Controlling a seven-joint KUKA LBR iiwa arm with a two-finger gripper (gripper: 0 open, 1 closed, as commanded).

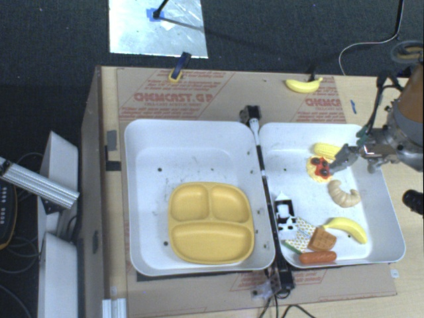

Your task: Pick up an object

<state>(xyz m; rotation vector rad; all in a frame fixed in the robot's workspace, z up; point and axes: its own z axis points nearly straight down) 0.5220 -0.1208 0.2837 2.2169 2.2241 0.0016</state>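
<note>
Your hand (334, 162) hangs low in the right bin (384, 197), its tip just above the small yellow-and-red toy (319, 169); you cannot tell whether it is spread or pinching. The corn cob (325, 150) lies just at its 11 o'clock, the croissant (344, 193) at 6. Further at 6 sits a banana (347, 228). The left bin (142, 177) holds a yellow divided plate (211, 222).

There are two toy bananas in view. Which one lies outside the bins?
The banana on the cardboard behind the right bin. The other banana lies inside that bin, near its front right corner.
</note>
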